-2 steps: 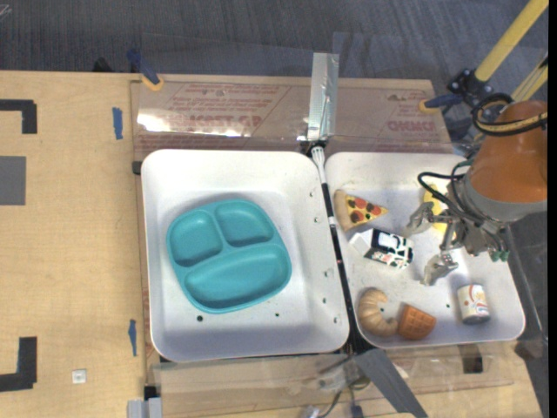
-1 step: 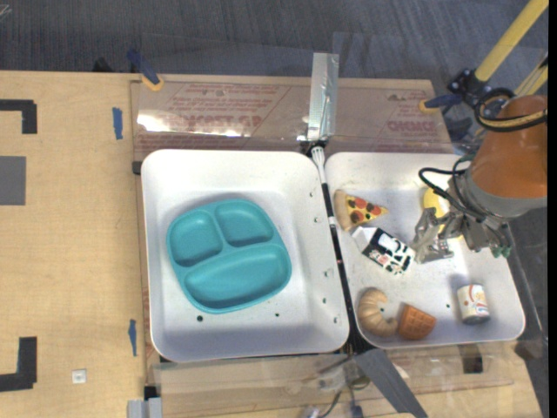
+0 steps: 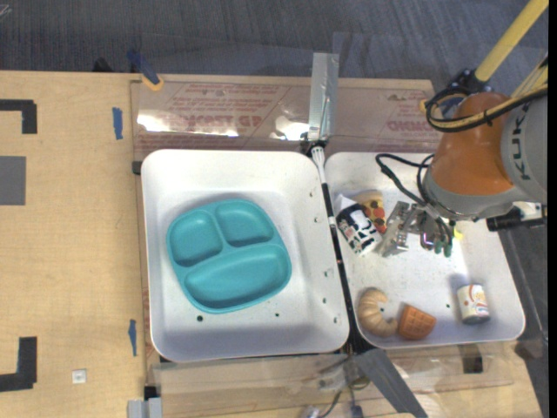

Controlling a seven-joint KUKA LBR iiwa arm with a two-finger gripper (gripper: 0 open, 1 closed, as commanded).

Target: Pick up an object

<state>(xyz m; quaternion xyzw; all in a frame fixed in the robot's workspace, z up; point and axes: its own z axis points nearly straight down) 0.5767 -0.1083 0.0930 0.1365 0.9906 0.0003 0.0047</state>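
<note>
In the right bin (image 3: pixel 500 273) lie several small objects. A black-and-white patterned item (image 3: pixel 355 227) rests near the bin's left wall, with a small orange and red piece (image 3: pixel 375 207) just behind it. A tan croissant-like toy (image 3: pixel 375 310) and an orange waffle-textured piece (image 3: pixel 415 321) sit at the front. A small white can (image 3: pixel 473 303) stands at the front right. My gripper (image 3: pixel 398 230) hangs low over the bin's middle, just right of the black-and-white item. Nothing visibly sits in it.
The left bin (image 3: pixel 165 177) holds a teal divided plate (image 3: pixel 229 252). A metal divider (image 3: pixel 324 94) rises behind the two bins. Black cables and the orange wrist band (image 3: pixel 466 151) hang over the right bin's back. Wooden bench surface lies to the left.
</note>
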